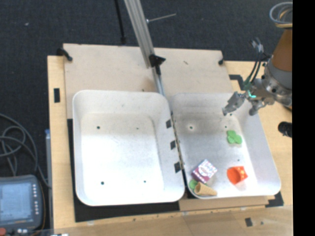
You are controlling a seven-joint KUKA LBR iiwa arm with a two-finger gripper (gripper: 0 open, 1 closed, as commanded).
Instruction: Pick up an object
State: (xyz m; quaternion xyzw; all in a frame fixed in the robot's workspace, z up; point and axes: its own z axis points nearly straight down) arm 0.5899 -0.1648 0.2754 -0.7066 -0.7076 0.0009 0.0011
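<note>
hand (242, 103) spread, holding nothing, above right bin's (206, 107) far edge, poised to descend | green piece (234, 138) just below it, likeliest pick | orange cup (236, 174), purple carton (204, 170), cone (205, 190) at near wall | left bin (123, 100)

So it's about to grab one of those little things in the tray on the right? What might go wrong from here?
Judging from this view, two risks:
1. The purple box, yellow cone and a small green piece crowd together at the right bin's near rim, so a grab there may catch two things or slip.
2. The gripper hangs over the bin's far end, away from the green toy and orange object; it could close on nothing.
</note>
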